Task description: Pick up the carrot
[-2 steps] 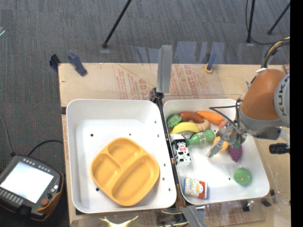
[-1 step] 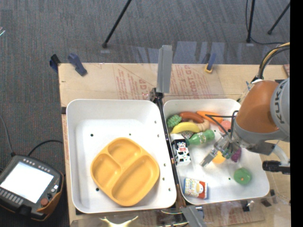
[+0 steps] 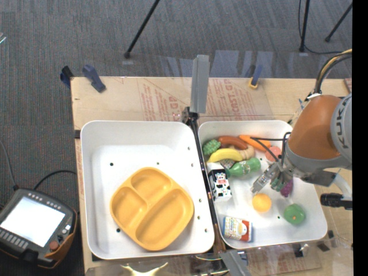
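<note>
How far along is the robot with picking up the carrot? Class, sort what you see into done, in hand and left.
Done: the arm has reached into the right bin, and its hand is low among the toys. In hand: nothing shows between its fingers. Left: the carrot lies at the bin's far side beside the banana and sausage, apart from the hand, so reaching, grasping and lifting all remain.

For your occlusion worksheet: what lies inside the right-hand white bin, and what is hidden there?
Inside the right bin: carrot, banana, green bottle, milk carton, orange ball, green apple, snack pack. The arm covers the bin's right side, hiding whatever lies beneath.
</note>
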Controlling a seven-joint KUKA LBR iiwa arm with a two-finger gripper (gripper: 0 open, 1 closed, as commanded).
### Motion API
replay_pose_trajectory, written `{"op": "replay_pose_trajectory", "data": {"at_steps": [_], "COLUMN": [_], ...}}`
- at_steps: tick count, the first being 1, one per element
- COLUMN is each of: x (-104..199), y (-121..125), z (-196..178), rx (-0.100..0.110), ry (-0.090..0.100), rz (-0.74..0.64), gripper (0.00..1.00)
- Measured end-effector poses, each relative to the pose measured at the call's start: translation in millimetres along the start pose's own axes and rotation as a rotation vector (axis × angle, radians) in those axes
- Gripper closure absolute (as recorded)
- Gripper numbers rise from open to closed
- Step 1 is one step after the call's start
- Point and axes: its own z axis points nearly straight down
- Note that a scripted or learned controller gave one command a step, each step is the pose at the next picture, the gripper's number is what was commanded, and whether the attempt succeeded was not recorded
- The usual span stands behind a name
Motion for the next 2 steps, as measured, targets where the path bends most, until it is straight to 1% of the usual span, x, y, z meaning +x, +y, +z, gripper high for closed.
{"op": "replay_pose_trajectory", "data": {"at_steps": [1, 2], "x": [29, 3], "y": [-66, -84], "z": [1, -130], "rx": [0.002, -0.006], "ry": [0.0, -0.011], "rz": [0.138, 0.21], "gripper": [1.0, 1.0]}}
